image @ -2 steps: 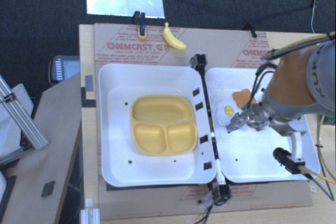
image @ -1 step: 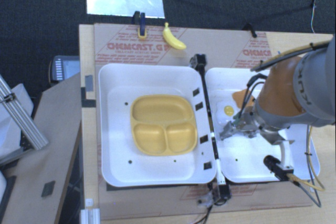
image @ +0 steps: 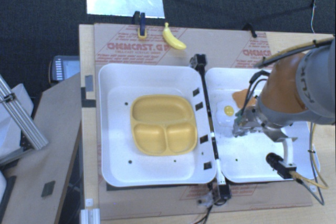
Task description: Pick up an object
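Two bins: yellow tray [image: 160,125] left, small yellow object [image: 229,110] right.
Hand [image: 240,128]: state unclear.
Object: looks light, smooth; pinch its sides.

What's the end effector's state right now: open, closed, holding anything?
End effector: low in the right bin, near a small yellow object; open or closed cannot be told, and no object is visibly held.

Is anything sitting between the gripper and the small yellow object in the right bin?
Nothing visible does. The gripper is low in the right bin, close beside the small yellow object, with bare white floor between them. An orange object lies farther back, off that line.
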Available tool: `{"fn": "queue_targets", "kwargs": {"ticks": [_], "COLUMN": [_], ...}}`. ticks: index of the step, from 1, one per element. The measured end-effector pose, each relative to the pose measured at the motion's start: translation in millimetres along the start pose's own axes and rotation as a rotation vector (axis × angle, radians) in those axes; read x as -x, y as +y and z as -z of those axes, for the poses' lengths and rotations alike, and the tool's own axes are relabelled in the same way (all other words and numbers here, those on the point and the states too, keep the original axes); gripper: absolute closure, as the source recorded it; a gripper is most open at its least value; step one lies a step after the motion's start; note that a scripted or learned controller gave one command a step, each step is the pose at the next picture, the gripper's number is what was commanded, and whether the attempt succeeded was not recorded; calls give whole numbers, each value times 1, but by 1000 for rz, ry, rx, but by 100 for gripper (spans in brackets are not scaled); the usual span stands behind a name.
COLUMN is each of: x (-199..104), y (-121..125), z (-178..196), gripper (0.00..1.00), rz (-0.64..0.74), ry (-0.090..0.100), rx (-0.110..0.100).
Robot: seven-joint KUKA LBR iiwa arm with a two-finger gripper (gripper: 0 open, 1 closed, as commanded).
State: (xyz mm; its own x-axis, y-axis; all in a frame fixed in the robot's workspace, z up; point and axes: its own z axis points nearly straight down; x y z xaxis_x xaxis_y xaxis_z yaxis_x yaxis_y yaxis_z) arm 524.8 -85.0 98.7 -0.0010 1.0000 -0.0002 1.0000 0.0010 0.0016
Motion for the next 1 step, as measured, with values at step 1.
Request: {"fn": "queue_targets", "kwargs": {"ticks": [1], "x": [0], "y": [2], "z": [43], "gripper": [100], "rz": [2], "ry": [0], "rx": [3]}}
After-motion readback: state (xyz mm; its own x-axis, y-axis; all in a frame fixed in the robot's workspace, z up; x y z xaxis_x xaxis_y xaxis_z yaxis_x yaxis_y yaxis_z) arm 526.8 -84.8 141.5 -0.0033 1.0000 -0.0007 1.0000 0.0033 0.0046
